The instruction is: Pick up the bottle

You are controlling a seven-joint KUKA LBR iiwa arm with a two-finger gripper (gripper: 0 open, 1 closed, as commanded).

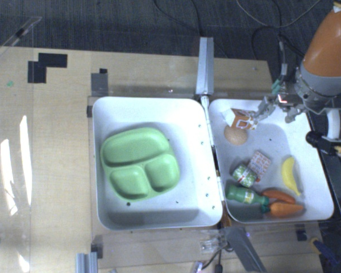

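Wooden bench (57,152), two white bins: approaching stage, gripper (260,114) hovering far in right bin (318,209), grasp indiscernible; needing nearward travel to green bottle (244,195).

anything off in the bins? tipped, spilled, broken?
Nothing spilled or visibly broken. The green bottle lies on its side at the right bin's front edge, touching the carrots, so it's crowded for a pick. The green tray sits slightly askew in the left bin.

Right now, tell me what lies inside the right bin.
The right bin holds a green bottle, two carrots, a banana, a small can, a patterned packet and a brown egg-like item. Whatever lies beneath them is covered.
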